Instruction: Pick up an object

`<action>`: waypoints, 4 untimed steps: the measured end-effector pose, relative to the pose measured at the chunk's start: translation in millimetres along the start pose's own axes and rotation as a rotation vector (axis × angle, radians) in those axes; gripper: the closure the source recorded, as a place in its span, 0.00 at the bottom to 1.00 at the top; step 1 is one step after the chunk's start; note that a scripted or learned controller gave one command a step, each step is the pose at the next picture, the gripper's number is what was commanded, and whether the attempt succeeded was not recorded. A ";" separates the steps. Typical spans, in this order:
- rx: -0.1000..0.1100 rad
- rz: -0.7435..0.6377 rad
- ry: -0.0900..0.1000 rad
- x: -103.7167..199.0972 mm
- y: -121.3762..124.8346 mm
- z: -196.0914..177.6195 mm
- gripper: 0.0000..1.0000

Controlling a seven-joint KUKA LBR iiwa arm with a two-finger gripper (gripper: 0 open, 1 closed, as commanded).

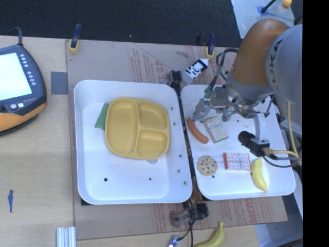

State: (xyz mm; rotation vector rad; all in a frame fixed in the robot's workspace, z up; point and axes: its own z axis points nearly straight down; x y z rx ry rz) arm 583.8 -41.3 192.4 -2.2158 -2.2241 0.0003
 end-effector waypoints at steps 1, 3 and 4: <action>0.001 0.003 -0.001 -67.3 42.1 58.6 0.00; 0.003 0.000 -0.001 -57.9 26.8 100.7 0.00; 0.005 -0.002 -0.001 -58.2 26.8 90.5 1.00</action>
